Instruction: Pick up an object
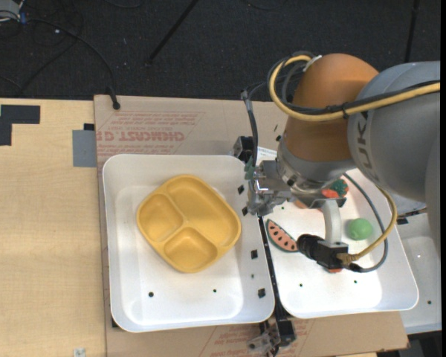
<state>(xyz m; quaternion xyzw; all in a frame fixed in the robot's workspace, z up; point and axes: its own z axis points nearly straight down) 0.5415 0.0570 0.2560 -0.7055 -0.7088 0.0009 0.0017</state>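
At the lower edge of the frame, two white bins are seen side by side: the left bin (178, 314) and the right bin (357, 296), set on a sheet of printed cardboard (149, 132). In the right bin, a watermelon slice (282, 238) is found lying flat near the wall shared with the left bin. A green ball (360, 228) is placed to its right, well apart from it. In the middle of the left bin a yellow divided plate (188, 222) is laid at a slant.

Higher in the frame, a small red and green item (333, 192) is partly covered by the arm (401, 125). The gripper (264, 193) is held low over the divide between the bins, above the slice. Whether it is spread or pressed together cannot be told, and nothing is seen gripped in it.

At the top of the frame, a dark floor (171, 36) is crossed by cables.
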